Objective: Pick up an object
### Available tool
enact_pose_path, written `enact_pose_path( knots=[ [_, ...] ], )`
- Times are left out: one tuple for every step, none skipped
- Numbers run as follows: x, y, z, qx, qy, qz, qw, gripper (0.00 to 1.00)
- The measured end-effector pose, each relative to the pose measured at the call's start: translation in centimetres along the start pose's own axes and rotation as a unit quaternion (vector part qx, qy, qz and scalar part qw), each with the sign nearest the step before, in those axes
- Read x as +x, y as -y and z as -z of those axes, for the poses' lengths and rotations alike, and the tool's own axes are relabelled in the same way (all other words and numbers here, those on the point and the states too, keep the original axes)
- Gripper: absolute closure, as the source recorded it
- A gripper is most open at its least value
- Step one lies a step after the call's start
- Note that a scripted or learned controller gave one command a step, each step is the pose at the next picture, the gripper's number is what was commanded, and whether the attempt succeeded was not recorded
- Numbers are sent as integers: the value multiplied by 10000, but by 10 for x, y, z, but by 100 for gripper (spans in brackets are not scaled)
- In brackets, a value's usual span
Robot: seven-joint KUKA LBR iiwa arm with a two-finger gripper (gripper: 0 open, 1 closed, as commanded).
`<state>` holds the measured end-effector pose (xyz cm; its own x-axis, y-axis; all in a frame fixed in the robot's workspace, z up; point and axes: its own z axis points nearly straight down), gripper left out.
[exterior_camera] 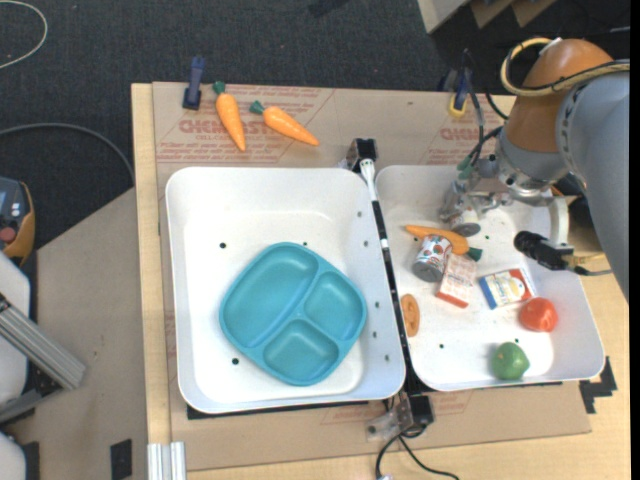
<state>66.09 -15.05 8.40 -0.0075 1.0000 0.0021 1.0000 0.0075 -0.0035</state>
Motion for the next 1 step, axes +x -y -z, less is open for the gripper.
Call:
enact_pose_path(
  knots=[
    [53,-4,1,57,13,-23,10000,100]
  ],
)
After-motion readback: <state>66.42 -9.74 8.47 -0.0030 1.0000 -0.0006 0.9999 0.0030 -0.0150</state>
